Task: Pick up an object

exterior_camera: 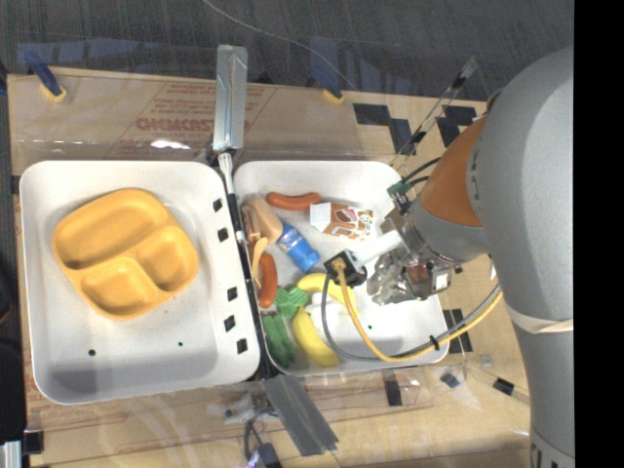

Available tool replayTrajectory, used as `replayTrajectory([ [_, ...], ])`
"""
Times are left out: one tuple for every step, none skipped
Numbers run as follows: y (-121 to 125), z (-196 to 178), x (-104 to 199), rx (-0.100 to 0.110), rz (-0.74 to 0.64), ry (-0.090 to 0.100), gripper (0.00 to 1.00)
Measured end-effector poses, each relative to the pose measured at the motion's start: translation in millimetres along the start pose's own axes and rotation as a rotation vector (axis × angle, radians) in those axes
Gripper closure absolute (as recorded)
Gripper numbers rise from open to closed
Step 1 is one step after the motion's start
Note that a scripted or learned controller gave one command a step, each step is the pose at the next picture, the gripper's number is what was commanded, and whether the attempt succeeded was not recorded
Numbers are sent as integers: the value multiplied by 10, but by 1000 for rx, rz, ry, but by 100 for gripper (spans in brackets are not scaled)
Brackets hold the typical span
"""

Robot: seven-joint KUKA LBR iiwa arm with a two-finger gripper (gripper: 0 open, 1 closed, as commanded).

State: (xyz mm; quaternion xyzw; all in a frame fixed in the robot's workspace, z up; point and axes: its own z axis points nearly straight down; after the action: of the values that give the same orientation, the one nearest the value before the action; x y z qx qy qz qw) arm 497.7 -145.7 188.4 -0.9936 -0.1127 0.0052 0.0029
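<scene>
At the left of the frame, a yellow plastic divided tray [125, 250] is lying in the left shallow white bin [58, 378], well apart from any arm activity. Moving right across the bin divider, the right shallow white bin [292, 174] is holding the candidates for picking: a tan bun-shaped toy [260, 220] and a red sausage-shaped toy [266, 279] beside the divider, a second red sausage [293, 201] near the bin's upper wall, a blue bottle-like toy [298, 249], a white and brown printed packet [346, 221], a green leafy toy [286, 310] and two yellow plastic bananas [314, 337] toward the lower centre of the frame.

Further right, the end effector [400, 281] is hanging low inside this bin, just right of the bananas, with yellow and black cables looping under it. Whether its fingers are spread or closed I cannot tell; nothing is visibly sitting between them. Every object is resting on the bin floor, so the pick looks not yet accomplished: grasping and lifting both seem to be remaining.
</scene>
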Motion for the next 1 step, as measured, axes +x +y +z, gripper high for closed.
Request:
replayTrajectory([
  [67, -980, -224, -7, -6, 8, 100],
])
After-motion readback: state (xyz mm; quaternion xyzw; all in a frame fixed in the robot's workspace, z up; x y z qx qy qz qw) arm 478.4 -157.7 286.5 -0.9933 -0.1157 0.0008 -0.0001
